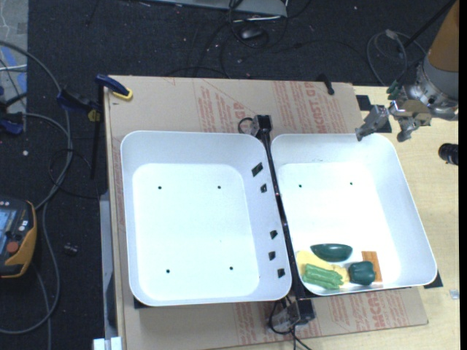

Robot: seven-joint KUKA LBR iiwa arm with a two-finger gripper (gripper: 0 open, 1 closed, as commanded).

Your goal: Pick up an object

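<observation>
My gripper (387,126) hovers above the far right corner of the right bin (343,203), open, its two fingers (371,122) spread apart with nothing between them. At that bin's near edge lie a dark green bowl-shaped piece (332,251) on a pale yellow patch, a light green ridged object (322,276), a dark teal block (362,272) and a small orange piece (371,257). All these lie far from the gripper, toward the front.
The left bin (193,214) adjoins the right one, joined by black clips along the seam (273,203). Both rest on a cardboard sheet (211,100). Cables and a yellow-handled clamp (115,87) lie beyond the board on dark carpet.
</observation>
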